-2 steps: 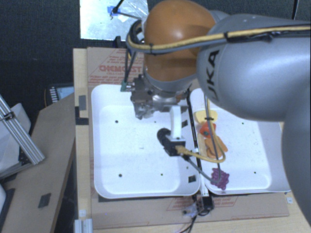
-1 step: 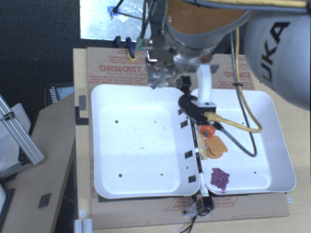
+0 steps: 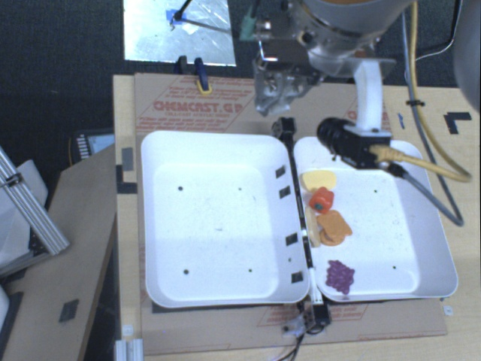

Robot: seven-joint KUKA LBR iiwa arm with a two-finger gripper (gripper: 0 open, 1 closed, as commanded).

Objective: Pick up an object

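Sitting on counter (image 3: 188, 96): two white bins. Lying in right bin (image 3: 421, 232), four objects near the divider: yellow piece (image 3: 319, 179), red piece (image 3: 322, 198), orange piece (image 3: 334, 226), purple cluster (image 3: 340, 276). Hovering above bins' far edge: gripper (image 3: 279, 96); opening impossible to tell.

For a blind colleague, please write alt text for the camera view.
The grey arm's gripper hangs above the bench behind two shallow white bins. The right bin holds a yellow piece, a red-orange piece, a brown piece and a purple cluster, all near its left wall.
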